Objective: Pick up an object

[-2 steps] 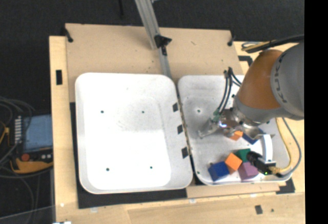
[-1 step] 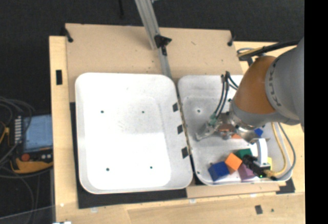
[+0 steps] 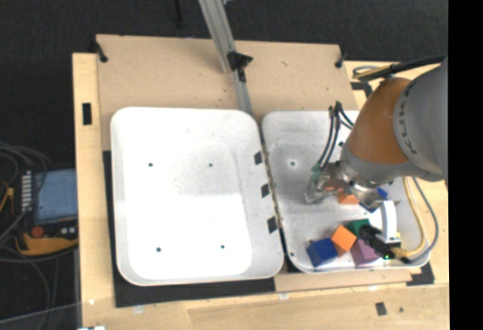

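Desk (image 3: 189,68): pale wooden board on a dark floor, carrying two shallow white bins side by side, with black clips at its far corners.

Left bin (image 3: 185,192): the larger white tray, rounded corners, a few small dark dots on its floor.

Right bin (image 3: 290,143): white tray touching the left bin along a shared edge marked by black tabs. Its far half is bare; its near right corner holds a cluster of small objects.

Arm (image 3: 404,128): grey body with an orange band, entering from the right and reaching down over the right bin. Dark cables run along its left side.

Metal rail (image 3: 215,7): slanted grey strut, running from the top of the view down to the gap between the bins.

Device on the floor (image 3: 53,196): blue-faced unit left of the desk, with cables and an orange-yellow piece just beside it.

End effector (image 3: 321,189): low over the middle of the right bin, apart from the cluster. Whether its fingers are spread or closed cannot be told; nothing is visibly held between them.

Blue block (image 3: 321,251): near edge of the right bin, leftmost of the cluster.

Orange block (image 3: 345,237): just beside the blue block, to its right and slightly farther back.

Purple block (image 3: 365,251): right of the orange block, near the bin's front wall.

Green piece (image 3: 362,228): small, just behind the orange block, partly hidden.

Small orange piece (image 3: 348,200): just beside the wrist, partly covered by it.
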